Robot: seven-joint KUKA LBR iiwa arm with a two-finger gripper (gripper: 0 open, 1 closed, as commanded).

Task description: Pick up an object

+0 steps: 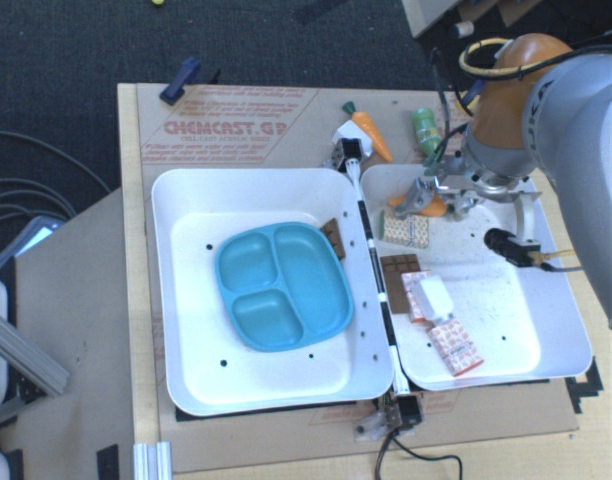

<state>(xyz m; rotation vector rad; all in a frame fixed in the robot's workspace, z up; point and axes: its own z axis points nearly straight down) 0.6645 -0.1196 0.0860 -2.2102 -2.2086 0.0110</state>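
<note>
End effector (433,192) is recorded low over the far-left corner of the right bin (516,313), directly above an orange item (434,208). Whether it is released or clenched cannot be told from this view, and no grasp is confirmed. The orange item is taken as the likeliest target; it lies near the bin's back wall, just beside a checkered packet (406,230). Further candidates are noted in the same bin: a brown block (398,266) against the dividing wall, a white-and-pink packet (426,296), and a red-patterned packet (454,346) nearer the front. Risks are judged as follows. Because the orange item sits close to the corner, the wall may be struck on closing, or the item may be pushed against it rather than captured. The checkered packet is near enough to be nudged or pinched together with the target. The flat packets offer little height and may be slid along the bin floor instead of lifted. A blue divided plate (284,286) in the left bin (186,218) is well apart and is not considered at risk. A toy carrot (369,133) and a green item (426,133) are noted on the tabletop (236,153), outside the bins. Legible writing is limited to red lettering on the tabletop, read as "CHEMCAST GP"; the smaller lines beneath it are too fine to be read. Print on the packets cannot be made out.
</note>
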